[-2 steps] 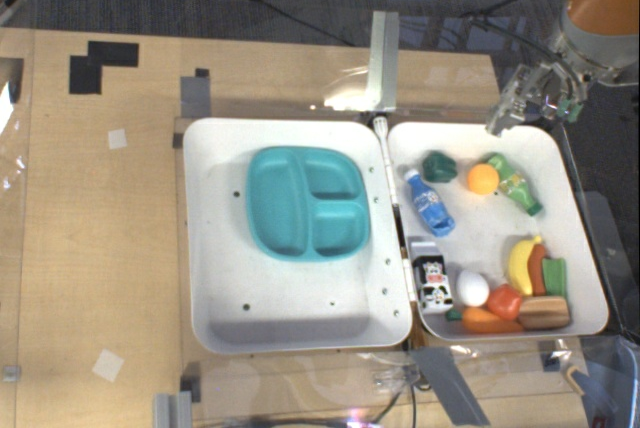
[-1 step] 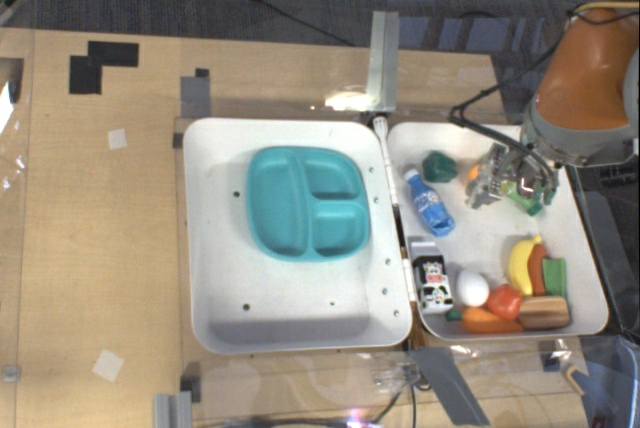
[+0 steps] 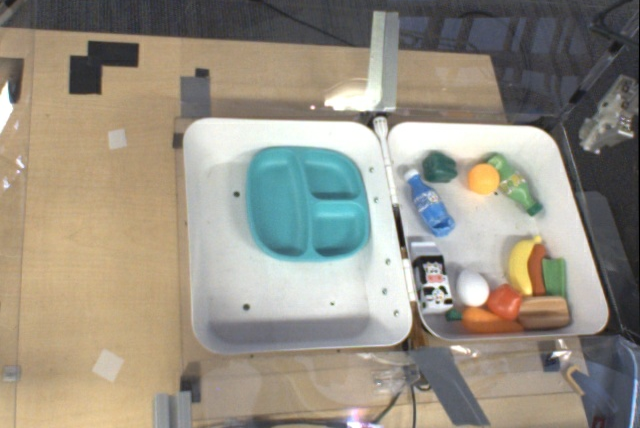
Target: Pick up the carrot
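The carrot (image 3: 484,321) is an orange piece lying flat along the near wall of the right bin (image 3: 570,178), at its near left. A red pepper (image 3: 506,300) and a white egg (image 3: 472,290) crowd it from behind, and a brown bread-like block (image 3: 545,313) lies at its right end. My gripper (image 3: 611,115) appears as a pale metallic part at the right edge of the view. It is outside the right bin, beyond its far right corner, far from the carrot. Nothing is visibly held.
The right bin also holds a blue bottle (image 3: 429,202), a dark green item (image 3: 438,166), an orange (image 3: 483,178), a green bottle (image 3: 519,188), a banana (image 3: 520,264) and a milk carton (image 3: 431,282). A teal divided plate (image 3: 308,203) sits in the left bin (image 3: 215,246).
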`<control>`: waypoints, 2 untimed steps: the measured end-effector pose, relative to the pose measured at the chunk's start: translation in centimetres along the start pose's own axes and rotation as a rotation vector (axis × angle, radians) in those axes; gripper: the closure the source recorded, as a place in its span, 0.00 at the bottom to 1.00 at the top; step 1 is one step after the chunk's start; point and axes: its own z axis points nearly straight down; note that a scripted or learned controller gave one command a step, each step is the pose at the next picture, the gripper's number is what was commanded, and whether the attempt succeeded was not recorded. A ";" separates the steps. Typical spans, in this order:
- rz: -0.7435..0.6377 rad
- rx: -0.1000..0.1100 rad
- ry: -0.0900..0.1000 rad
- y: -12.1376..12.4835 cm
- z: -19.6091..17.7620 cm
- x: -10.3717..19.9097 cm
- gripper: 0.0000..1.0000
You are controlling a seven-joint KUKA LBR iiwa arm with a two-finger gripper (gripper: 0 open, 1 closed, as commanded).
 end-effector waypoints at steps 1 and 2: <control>-0.055 -0.002 0.025 -1.5 13.3 6.2 1.00; 0.071 -0.001 0.019 -3.3 19.3 8.8 1.00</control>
